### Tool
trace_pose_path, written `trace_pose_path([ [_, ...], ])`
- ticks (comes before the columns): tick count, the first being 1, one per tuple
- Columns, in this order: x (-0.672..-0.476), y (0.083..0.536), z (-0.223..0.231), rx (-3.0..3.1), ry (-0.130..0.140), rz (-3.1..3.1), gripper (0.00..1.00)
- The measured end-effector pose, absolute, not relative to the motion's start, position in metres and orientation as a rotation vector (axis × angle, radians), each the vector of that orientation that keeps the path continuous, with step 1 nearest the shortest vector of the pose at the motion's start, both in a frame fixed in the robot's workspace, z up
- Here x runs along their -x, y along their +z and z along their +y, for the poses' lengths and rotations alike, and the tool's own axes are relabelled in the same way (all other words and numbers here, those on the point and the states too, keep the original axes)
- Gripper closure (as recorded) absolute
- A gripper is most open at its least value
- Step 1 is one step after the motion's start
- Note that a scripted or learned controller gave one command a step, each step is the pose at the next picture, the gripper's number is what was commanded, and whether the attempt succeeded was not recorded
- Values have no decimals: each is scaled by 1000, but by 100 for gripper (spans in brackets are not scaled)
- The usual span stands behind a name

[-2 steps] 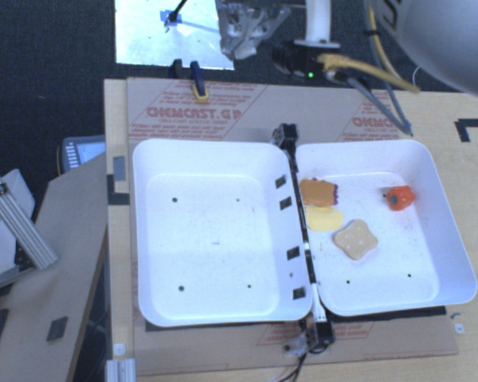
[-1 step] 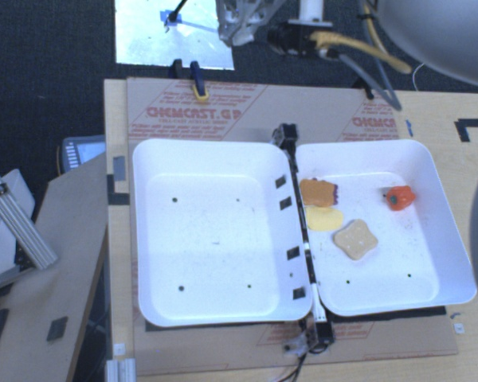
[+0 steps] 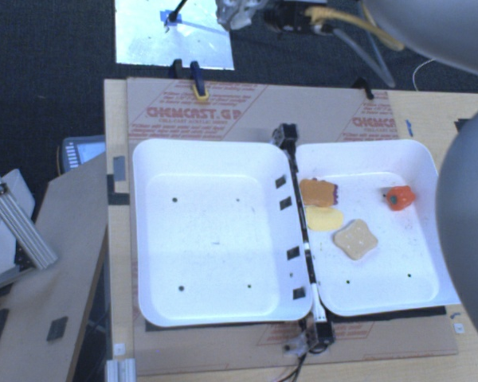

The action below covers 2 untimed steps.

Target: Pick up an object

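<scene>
**benchwatcher:** Nearest the lens is that grey arm (image 3: 470,237) bulging along the right edge. The gripper (image 3: 240,2) sits way up top, past the bins, and honestly I can't tell how it's set.

**pickbot_fan:** So nothing's grabbed yet? Everything's in the right bin (image 3: 414,289): toast slice (image 3: 355,239), yellow piece (image 3: 324,219), orange-brown block (image 3: 319,192), red-orange toy (image 3: 398,197). Left bin (image 3: 155,293) holds nothing.

**benchwatcher:** Yep, I'd say the whole pick is left.

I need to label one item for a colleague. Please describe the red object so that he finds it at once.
Look in the right bin. The red object lies alone near its far right side, apart from three pale, flat pieces clustered by the divider. It is the one bright red-orange item.
</scene>
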<state>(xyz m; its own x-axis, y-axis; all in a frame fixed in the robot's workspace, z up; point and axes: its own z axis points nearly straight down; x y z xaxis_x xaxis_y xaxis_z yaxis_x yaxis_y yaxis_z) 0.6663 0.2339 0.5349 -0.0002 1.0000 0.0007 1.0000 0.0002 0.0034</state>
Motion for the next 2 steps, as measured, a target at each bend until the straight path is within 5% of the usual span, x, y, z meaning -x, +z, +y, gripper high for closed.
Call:
trace_pose_path([
  [1,-665,535,234,-2218,2,2224,0],
  [2,-665,546,235,-2213,6,2227,100],
])
